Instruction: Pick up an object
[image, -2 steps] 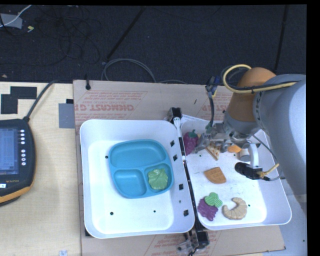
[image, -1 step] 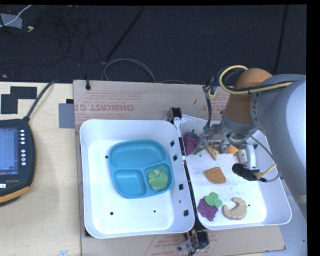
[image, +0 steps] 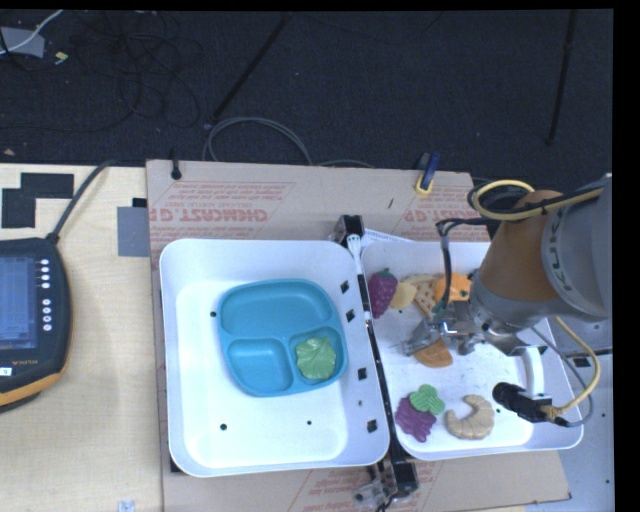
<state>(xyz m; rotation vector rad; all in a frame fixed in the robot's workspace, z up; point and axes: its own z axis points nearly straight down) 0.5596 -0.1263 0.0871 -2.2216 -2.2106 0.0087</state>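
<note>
Gripper (image: 432, 336) is low in the right bin (image: 500, 440), its fingers too blurred to tell their state, the orange slice (image: 436, 354) touching at six o'clock, lying nine-to-three.

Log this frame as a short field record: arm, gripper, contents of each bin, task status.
arm: grey arm reaching in over the right bin
gripper: gripper low among the toy foods, above an orange piece; jaw state unclear
left bin: blue divided tray holding a green lettuce piece
right bin: purple grapes, croissant, dark red fruit
task status: no grasp evident
</note>
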